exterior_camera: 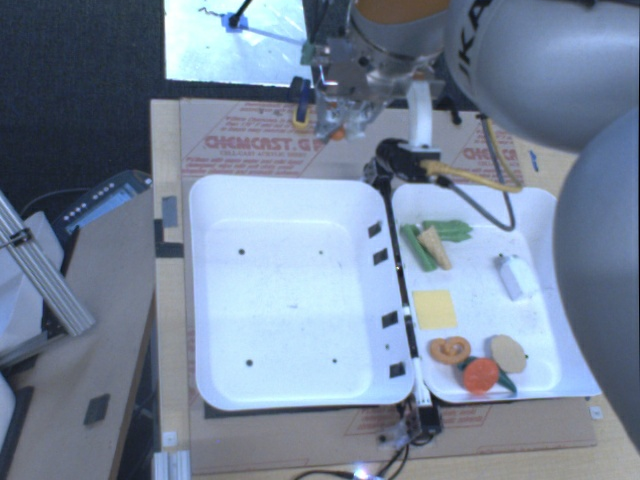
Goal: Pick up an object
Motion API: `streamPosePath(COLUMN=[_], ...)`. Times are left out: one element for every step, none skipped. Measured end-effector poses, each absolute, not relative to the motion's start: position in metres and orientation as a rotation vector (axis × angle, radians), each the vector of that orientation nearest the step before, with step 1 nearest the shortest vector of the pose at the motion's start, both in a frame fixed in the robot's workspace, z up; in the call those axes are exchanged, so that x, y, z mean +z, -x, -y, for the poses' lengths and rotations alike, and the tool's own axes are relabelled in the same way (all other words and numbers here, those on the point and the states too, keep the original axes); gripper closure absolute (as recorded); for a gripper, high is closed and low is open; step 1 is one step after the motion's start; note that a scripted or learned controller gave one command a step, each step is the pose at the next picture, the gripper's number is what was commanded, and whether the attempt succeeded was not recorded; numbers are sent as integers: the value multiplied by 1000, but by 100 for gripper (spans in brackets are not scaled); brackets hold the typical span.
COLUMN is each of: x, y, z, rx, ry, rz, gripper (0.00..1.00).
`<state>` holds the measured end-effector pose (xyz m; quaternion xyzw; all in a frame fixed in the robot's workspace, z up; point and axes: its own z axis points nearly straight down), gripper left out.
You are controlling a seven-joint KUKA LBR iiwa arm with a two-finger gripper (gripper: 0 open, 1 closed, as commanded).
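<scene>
Fingers (337, 118) hang at the end of the grey arm (560, 38), above the printed cardboard sheet (250, 143) behind the two bins, near the far corner where the bins meet. They are blurred and partly merged with the wrist hardware, so I cannot tell whether they are open or closed, and nothing can be made out between them. They touch no object in either bin.

All the loose objects lie in the right bin (540, 208), well apart from the fingers. Near its far left side, green pods (450, 231) lie with a tan wedge (433, 246) across them. A small white piece (512, 276) lies toward the right wall. A flat yellow square (435, 309) sits beside the left wall. Along the near edge are an orange ring-shaped piece (450, 349), a tan oval (507, 352) and a red round piece with green leaves (482, 375), the red one touching the tan oval. The left bin (200, 268) is white with a few dark specks on its floor.

Red print on the cardboard reads "CHEMCAST"; the smaller lines beneath it are too small to read. Dark letters on the arm's casing read "KUKA", partly cut off. A yellow cable (470, 178) runs over the right bin's far rim. Black clips (380, 257) line the seam between the bins on the tabletop (120, 298).
</scene>
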<state>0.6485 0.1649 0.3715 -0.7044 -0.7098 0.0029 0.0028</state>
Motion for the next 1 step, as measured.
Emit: streamPosePath(x=[546], y=[-641], z=[-145], rx=[-26], ry=[2222], rz=[2236], gripper=[100])
